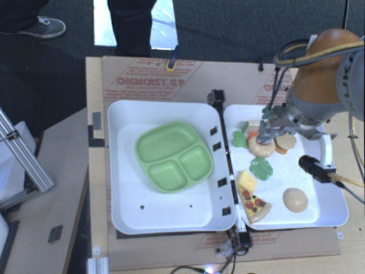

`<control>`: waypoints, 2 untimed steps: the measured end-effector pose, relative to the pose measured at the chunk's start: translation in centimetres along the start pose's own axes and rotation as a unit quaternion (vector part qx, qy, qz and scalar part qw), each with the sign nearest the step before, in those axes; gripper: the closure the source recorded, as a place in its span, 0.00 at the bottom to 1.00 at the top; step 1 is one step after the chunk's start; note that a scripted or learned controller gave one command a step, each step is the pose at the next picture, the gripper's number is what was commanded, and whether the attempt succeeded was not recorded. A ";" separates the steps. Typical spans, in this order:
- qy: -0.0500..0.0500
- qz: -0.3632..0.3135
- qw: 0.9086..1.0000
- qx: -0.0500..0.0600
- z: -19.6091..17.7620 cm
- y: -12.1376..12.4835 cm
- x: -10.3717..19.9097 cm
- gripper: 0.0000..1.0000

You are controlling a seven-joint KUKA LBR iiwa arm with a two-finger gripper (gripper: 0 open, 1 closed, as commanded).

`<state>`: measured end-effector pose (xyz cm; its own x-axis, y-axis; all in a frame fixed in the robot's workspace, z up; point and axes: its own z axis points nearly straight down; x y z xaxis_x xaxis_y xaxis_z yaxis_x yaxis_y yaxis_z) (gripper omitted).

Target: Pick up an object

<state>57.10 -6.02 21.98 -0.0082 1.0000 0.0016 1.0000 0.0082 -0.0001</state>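
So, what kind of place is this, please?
Probably a robotics lab test bench. A grey and orange arm reaches over two white bins: one holds a green divided tray, the other toy food such as a pizza slice. Cables trail around the bench.

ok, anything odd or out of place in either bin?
Nothing stands out. The green tray lies flat in the left bin; the toy foods, pizza slice included, lie loose in the right bin.
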 end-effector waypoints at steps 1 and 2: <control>-0.001 0.004 1.000 0.000 0.4 -0.6 -1.3 1.00; -0.001 0.003 1.000 -0.001 0.2 -0.6 -1.6 1.00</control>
<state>56.47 -7.60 21.73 -0.0014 1.0000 -0.0001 1.0000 0.0014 0.0016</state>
